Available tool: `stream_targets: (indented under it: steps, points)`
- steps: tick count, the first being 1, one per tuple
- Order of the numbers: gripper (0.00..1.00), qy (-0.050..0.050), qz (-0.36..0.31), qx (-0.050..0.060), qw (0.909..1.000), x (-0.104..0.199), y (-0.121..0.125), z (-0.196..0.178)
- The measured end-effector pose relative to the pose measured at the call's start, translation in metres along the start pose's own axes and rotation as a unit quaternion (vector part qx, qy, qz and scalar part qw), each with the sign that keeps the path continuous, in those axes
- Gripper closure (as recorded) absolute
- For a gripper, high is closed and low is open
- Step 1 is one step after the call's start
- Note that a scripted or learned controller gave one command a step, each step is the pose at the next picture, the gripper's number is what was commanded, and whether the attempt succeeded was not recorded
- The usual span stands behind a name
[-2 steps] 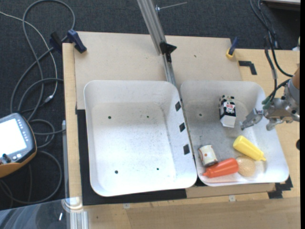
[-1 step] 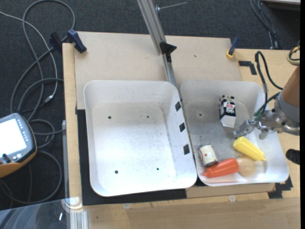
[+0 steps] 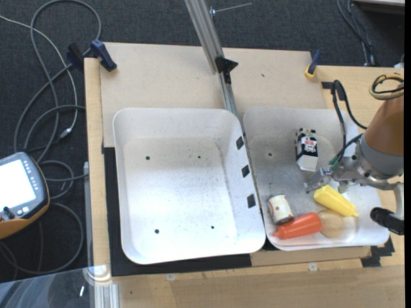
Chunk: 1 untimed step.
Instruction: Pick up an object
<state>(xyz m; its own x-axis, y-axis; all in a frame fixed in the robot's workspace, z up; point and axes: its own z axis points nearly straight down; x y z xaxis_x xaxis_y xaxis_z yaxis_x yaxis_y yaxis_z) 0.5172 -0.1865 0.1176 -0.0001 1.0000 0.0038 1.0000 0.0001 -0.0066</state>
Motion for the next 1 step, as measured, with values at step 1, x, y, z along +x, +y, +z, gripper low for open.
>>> stream_targets:
  steps: [1]
  points:
    - [1.0,-0.001,0.0,-0.004,1.0,-0.0006,0.0017,-0.014]
